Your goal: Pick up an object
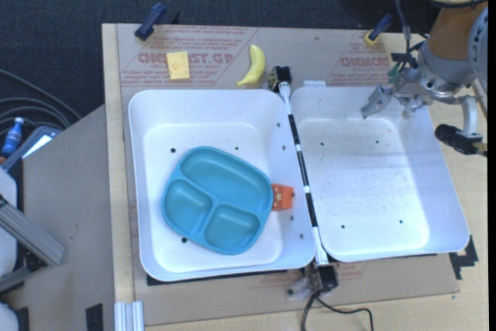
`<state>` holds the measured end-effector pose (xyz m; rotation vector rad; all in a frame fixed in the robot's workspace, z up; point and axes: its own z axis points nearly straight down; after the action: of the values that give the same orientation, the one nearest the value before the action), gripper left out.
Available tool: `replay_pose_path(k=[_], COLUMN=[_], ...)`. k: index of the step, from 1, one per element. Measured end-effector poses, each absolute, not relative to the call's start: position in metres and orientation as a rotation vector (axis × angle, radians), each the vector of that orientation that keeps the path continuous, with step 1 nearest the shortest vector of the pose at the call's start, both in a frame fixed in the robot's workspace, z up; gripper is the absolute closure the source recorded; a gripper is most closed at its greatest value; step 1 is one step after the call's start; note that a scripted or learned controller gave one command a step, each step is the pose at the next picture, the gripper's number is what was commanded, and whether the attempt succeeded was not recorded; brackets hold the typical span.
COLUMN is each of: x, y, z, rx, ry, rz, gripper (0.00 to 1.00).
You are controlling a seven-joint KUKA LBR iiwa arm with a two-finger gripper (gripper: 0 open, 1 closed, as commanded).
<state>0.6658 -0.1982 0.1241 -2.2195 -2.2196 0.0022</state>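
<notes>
Overhead slanted view of a bench w/ two shallow white bins side by side. The left bin [147, 120] holds a blue divided plate [217, 199], three compartments, lying flat a bit below the bin's centre. A small orange object [282, 197] sits touching the plate's right edge, close to the bin's right wall; too small to tell what it is. The right bin [434, 190] has a speckled floor.

The arm [457, 27], grey w/ an orange band, comes in from the upper right. Its gripper [391, 103] hangs over the top edge of the right bin, well apart from the plate and the orange object. Two grey fingers [373, 104] point down and spread apart w/ a clear gap; nothing sits between them.

Behind the bins, on the brown board [201, 58], a yellow banana [253, 66] lies just beyond the left bin's top rim, and a yellow square tag [177, 67] lies to its left. A blue clamp [150, 21] grips the board's top left corner, another blue-yellow clamp [377, 30] at top right. Dark carpet beyond the board.
</notes>
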Motion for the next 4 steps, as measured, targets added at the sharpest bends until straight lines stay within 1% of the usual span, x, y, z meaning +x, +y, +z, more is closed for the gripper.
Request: replay_pose_path(k=[1,2,3,4], x=[0.667,0.667,0.668,0.668], y=[-0.198,-0.198,-0.198,-0.198], z=[0.136,0.136,0.147,0.147], rx=[-2.221,-2.220,-2.222,-2.221], ry=[-2.225,-2.225,-2.228,-2.228], rz=[0.000,0.001,0.000,0.001], gripper=[1.00,0.00,1.00,0.00])
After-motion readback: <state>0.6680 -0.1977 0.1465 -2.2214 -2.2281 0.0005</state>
